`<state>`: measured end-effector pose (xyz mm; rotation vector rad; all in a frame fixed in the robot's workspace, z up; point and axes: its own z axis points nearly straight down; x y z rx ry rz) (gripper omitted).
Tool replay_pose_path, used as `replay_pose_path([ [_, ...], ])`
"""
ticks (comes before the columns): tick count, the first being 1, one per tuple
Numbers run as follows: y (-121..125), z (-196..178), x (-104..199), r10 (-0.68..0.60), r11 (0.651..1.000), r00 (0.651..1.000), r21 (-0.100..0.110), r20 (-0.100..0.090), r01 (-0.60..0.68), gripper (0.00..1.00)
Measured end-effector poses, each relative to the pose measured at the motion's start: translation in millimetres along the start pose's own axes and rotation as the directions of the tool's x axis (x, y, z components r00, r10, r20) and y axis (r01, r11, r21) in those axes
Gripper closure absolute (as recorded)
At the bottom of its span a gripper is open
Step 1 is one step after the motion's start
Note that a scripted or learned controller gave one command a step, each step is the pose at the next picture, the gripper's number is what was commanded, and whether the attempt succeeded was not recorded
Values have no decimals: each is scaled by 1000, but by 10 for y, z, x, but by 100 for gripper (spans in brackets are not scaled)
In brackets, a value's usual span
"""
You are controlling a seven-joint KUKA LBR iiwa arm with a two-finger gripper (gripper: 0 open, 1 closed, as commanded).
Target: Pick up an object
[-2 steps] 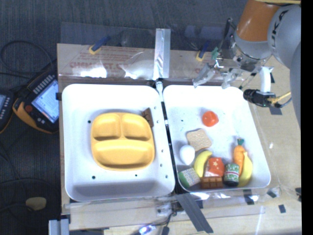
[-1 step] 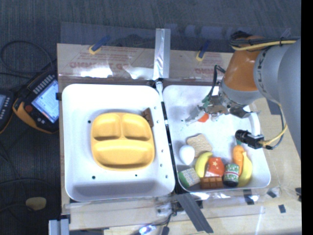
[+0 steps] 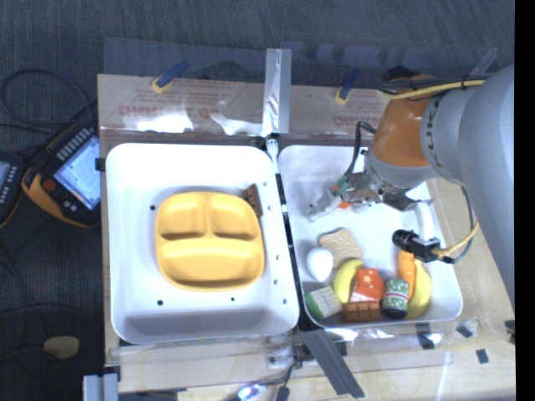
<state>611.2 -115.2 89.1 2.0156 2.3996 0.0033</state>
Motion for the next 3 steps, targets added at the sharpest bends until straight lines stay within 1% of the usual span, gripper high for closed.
replay_pose_path([
  [1,71,-943,361,193,981,981,9,-2,-193,0],
  [2,-435,-1308,798,364,931,931,13,-1,-364,0],
  [3,-668,-437,110,272,962,962,12,-2,-272,0],
])
